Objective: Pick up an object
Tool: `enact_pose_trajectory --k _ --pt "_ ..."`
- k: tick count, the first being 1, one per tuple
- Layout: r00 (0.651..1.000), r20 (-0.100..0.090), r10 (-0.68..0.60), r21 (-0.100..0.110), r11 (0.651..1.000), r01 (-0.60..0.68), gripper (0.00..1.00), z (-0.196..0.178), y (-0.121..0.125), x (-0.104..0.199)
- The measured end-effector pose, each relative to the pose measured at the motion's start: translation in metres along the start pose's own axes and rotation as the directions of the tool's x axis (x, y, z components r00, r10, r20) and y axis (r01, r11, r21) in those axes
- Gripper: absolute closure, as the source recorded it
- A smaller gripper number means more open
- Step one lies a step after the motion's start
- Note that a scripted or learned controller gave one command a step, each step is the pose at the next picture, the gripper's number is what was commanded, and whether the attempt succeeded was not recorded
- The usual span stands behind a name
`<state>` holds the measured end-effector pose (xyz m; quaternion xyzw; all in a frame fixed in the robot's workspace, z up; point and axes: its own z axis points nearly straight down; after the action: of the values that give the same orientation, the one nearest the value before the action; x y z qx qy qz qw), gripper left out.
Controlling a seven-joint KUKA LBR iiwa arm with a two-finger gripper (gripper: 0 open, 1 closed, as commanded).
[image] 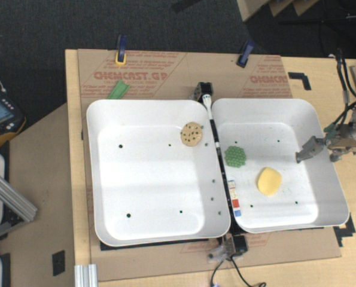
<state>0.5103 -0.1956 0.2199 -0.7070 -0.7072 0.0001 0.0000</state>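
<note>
yellow object (269, 181) lies apart from jaws (304, 152).

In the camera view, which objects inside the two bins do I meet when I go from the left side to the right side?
Cookie in the left bin → green ball in the right bin → yellow object in the same bin → gripper at that bin's right edge.
</note>
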Motion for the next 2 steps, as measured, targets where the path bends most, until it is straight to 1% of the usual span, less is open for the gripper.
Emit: enact_pose_trajectory --k 1,2 --pt "1.000 -0.008 -0.004 0.015 1.000 0.004 0.00 0.117 -0.035 0.068" --pt "1.000 0.000 -0.005 -0.004 1.000 0.005 0.00 0.136 0.019 0.093"
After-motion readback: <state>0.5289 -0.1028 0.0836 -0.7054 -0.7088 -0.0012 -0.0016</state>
